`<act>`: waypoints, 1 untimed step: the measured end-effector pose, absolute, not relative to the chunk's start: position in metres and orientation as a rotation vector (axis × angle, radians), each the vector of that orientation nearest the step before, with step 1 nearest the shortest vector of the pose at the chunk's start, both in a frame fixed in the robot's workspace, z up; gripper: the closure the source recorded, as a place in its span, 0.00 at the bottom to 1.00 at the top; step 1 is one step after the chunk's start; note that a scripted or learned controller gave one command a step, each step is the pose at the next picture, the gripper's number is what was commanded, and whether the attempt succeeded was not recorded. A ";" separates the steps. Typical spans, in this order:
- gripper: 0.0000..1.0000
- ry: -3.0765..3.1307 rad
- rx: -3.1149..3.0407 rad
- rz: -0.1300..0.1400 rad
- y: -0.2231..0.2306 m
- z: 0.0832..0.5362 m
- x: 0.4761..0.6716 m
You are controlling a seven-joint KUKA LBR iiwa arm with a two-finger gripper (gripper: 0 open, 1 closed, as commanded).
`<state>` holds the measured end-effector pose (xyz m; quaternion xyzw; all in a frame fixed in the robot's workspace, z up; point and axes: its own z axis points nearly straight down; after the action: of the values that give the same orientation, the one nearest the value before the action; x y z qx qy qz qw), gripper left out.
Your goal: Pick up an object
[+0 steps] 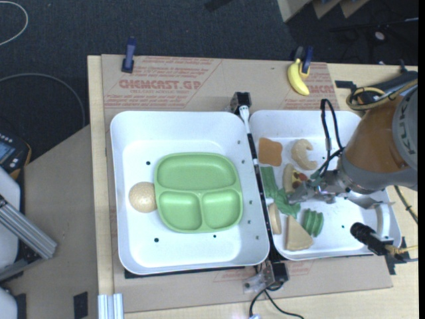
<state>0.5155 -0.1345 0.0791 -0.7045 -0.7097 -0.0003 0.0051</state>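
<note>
The right bin (345,121) holds several toy foods: an orange block (270,151), a pale curved piece (304,153), a long green leaf-like piece (273,190), a ridged green piece (313,222) and a tan wedge (297,236). My gripper (304,190) reaches in from the right and sits low over the middle of this pile, just right of the long green piece and below a yellowish piece (289,175). Its tip is dark and cluttered against the items. Nothing is visibly lifted.
The left bin (126,138) carries a green divided plate (198,191) with a beige ball (142,197) at its left side. A yellow banana (298,78) lies on the bench behind the right bin. Black cables (327,128) loop over the right bin beside the arm.
</note>
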 end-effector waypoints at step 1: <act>1.00 -2.223 -2.223 -0.004 -0.141 0.096 0.517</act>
<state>0.5167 -0.1408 0.0958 -0.7071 -0.7071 -0.0012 -0.0012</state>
